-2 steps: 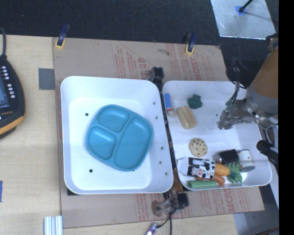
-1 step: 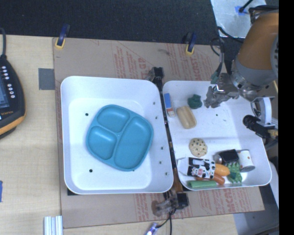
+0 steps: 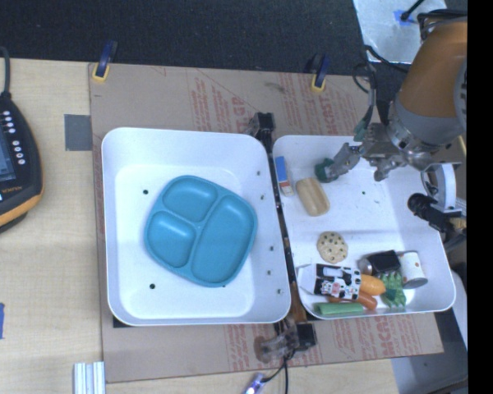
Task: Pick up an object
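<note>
Not picked up yet, pretty much step 1. Gripper hanging over the right bin, jaws spread wide with nothing between them, fingertip close to a small green object. Beige roll just below that, cookie further down. Cow-print box near the cookie, no readable text anywhere.

- Arm enters from upper right, orange band above grey wrist.
- Wrist angled down and leftward.
- Gripper low at far left of arm; finger state unreadable.
</note>
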Controlling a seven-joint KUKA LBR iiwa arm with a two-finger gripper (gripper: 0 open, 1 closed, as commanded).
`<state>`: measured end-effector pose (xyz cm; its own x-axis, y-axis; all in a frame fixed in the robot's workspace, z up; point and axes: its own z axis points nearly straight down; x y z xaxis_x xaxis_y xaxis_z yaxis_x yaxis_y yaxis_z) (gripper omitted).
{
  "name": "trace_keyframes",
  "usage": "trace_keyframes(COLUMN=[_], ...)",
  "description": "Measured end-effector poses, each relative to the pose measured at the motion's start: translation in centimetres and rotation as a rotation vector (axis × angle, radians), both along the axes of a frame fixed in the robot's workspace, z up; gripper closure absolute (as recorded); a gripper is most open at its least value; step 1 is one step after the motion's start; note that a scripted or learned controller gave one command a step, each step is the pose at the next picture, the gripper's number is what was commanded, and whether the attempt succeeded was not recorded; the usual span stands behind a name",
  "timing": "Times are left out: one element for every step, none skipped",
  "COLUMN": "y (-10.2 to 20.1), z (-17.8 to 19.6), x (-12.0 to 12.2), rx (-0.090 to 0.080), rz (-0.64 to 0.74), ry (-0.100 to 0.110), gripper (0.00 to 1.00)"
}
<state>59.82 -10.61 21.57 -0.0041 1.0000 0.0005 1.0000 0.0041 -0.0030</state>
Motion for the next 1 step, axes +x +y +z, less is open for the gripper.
trace_keyframes(y=[-6.66], z=[-6.21], x=[0.16], rx=[-0.001], rz=[-0.002], ry=[0.002], gripper=[0.00])
